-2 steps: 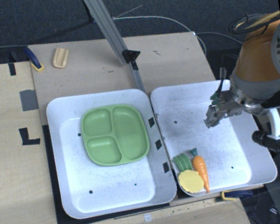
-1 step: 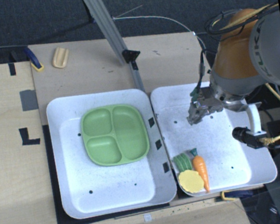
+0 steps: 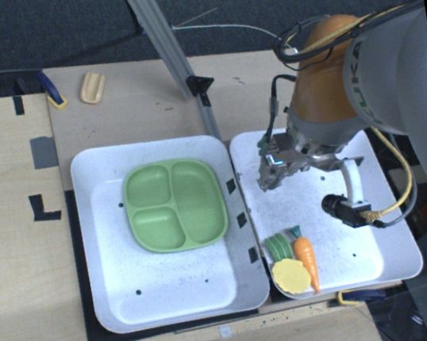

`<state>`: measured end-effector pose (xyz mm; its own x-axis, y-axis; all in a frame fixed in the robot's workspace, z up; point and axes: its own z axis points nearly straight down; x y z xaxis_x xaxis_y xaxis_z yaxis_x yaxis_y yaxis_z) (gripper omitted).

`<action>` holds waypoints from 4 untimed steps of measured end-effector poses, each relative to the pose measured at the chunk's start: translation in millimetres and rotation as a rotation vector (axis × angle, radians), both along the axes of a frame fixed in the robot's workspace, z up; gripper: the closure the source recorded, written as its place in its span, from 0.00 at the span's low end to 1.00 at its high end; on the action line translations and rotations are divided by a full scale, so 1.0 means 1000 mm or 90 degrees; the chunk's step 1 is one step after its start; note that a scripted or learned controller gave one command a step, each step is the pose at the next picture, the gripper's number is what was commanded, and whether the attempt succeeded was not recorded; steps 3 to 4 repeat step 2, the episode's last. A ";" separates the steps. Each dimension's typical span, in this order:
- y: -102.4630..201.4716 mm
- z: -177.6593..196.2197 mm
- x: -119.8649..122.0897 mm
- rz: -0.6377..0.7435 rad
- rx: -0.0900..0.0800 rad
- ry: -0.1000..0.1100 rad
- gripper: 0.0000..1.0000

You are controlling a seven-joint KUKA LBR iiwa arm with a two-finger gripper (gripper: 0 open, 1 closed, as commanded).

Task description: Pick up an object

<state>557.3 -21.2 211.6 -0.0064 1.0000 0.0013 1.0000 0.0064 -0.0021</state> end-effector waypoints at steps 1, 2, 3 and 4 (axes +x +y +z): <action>0.044 0.002 0.006 0.000 0.000 0.000 1.00; 0.092 0.015 0.010 0.000 0.000 -0.001 1.00; 0.092 0.015 0.010 0.000 0.000 -0.001 1.00; 0.092 0.015 0.010 0.000 0.000 -0.001 1.00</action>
